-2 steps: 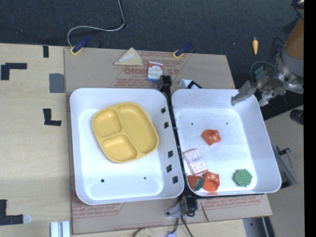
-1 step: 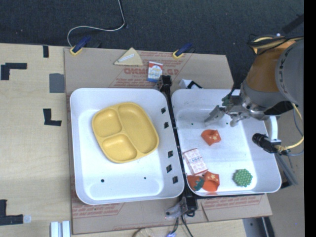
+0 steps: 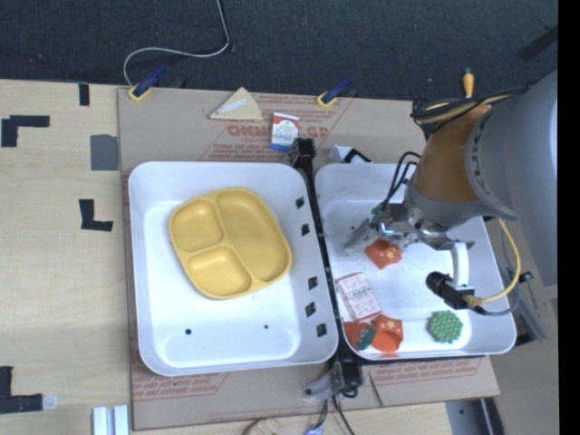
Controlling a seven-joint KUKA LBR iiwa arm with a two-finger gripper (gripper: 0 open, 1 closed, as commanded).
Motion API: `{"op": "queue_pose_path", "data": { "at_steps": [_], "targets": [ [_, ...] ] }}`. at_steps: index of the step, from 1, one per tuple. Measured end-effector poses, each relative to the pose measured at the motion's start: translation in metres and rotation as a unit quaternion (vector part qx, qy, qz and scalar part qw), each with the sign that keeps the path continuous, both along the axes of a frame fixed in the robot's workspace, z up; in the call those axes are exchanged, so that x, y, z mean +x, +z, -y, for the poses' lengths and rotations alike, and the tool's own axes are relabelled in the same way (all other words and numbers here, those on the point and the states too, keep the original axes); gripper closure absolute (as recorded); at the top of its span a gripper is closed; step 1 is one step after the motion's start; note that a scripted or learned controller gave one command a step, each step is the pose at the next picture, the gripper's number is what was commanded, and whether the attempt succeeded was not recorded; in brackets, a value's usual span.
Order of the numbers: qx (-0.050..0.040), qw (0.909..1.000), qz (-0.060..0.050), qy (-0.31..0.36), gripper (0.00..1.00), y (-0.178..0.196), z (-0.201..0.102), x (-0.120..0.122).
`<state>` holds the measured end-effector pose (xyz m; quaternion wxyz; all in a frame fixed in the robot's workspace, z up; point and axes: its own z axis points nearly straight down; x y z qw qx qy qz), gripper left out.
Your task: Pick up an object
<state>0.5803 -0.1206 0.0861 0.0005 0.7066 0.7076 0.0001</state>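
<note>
I hang low in the right bin [image 3: 480, 333] with my gripper [image 3: 385, 234] just above the small orange block [image 3: 384, 255], placed for a grab, though whether my jaws are spread I cannot tell.

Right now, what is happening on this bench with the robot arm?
A grey arm with an orange band reaches from the right into the right-hand white bin. Its gripper hangs low just above a small orange block; whether it grips anything is unclear. A red-and-white printed packet, an orange-red piece with a green part and a green bumpy ball lie nearer the front. The left-hand white bin holds a yellow divided plate.
</note>
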Motion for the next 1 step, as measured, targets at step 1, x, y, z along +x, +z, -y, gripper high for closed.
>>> {"op": "queue_pose_path", "data": {
  "at_steps": [1],
  "targets": [
    [-0.0016, 1.0000, 0.002, 0.000, 1.00, 0.0099, 0.0011, 0.0006]
  ]
}}
